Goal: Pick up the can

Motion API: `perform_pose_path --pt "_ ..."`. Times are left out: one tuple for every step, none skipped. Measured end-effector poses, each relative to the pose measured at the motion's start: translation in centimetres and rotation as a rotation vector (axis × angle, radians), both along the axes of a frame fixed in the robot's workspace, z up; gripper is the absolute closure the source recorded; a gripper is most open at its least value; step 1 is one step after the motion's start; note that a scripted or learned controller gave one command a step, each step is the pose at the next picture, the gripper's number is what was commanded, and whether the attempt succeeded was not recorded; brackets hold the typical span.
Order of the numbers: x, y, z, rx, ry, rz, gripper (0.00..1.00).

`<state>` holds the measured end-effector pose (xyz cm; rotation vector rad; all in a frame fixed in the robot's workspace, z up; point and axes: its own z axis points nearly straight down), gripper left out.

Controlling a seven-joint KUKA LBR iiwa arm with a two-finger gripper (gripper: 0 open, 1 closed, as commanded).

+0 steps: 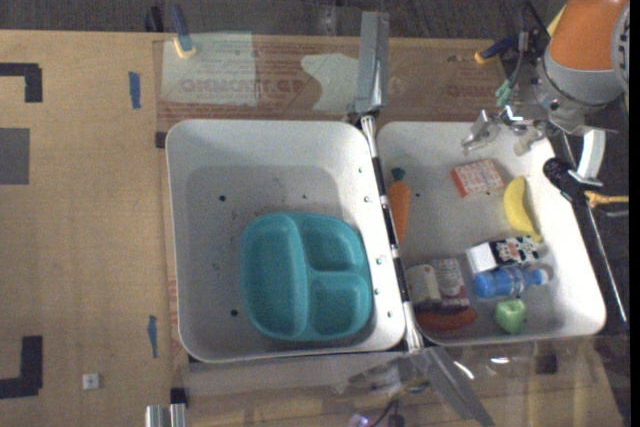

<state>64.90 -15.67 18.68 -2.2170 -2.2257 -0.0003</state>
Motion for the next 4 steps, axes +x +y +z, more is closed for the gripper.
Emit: perform_pose_path --pt "-3.3 -4.4 -8.7 -0.003 -0.011 -0.133 0.00" --pt "-8.7 -1.5 -9.9 -0.001 -0.006 0.070 0.00" --pt "-1.9 -5.9 -9.9 0.007 -0.007 0.128 0.00" --pt "-6.8 1.4 -9.8 -0.001 -0.008 0.039 0.00"
